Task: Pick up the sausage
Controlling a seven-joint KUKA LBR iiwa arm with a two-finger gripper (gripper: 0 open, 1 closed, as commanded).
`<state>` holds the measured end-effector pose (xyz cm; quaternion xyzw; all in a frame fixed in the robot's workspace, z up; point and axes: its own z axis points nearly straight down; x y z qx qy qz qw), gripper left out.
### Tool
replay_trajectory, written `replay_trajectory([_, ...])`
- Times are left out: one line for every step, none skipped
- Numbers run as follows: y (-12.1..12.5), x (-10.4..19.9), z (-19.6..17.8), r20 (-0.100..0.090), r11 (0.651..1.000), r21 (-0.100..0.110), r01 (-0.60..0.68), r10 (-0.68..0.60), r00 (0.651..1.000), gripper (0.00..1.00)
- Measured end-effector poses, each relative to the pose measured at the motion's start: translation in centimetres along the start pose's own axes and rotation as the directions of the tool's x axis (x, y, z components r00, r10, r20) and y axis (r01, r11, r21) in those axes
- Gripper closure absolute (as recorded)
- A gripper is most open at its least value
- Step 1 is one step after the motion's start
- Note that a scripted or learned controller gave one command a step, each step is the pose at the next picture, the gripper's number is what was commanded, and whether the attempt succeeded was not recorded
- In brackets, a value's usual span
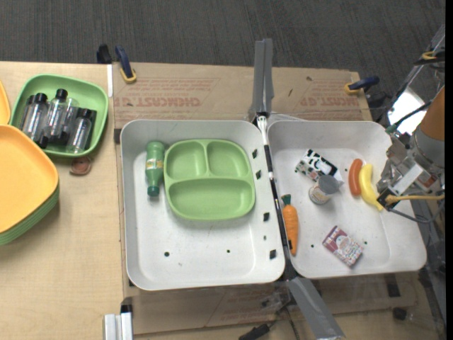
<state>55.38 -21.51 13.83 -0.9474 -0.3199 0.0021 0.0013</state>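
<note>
Sausage (354, 176) lies in right bin (403, 250), touching banana (368, 186). Gripper (391, 190) just right of banana; jaws' state indiscernible.

A green divided plate (209, 179) is lying in the left bin (141, 261), and a green bottle (154, 167) is lying just beside the plate's left edge. In the right bin (403, 257), well to the plate's right, a carrot (290, 220) is resting along the near wall, with a banana (369, 185), a black-and-white packet (316, 165) and a pink packet (343, 246) farther right. Far left of the plate, a green tray (92, 94) of bottles is sitting on the table (78, 261).
</note>
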Motion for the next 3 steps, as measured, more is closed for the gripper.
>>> replay_trajectory([0.9,5.3,-0.4,0.000,0.985,-0.002,-0.174,0.174,0.985,1.00])
replay_trajectory([1.1,10.8,-9.4,0.000,0.990,-0.003,-0.142,0.142,0.990,1.00])
replay_trajectory([4.6,4.8,-7.3,0.001,0.901,-0.001,-0.433,0.433,0.901,1.00])
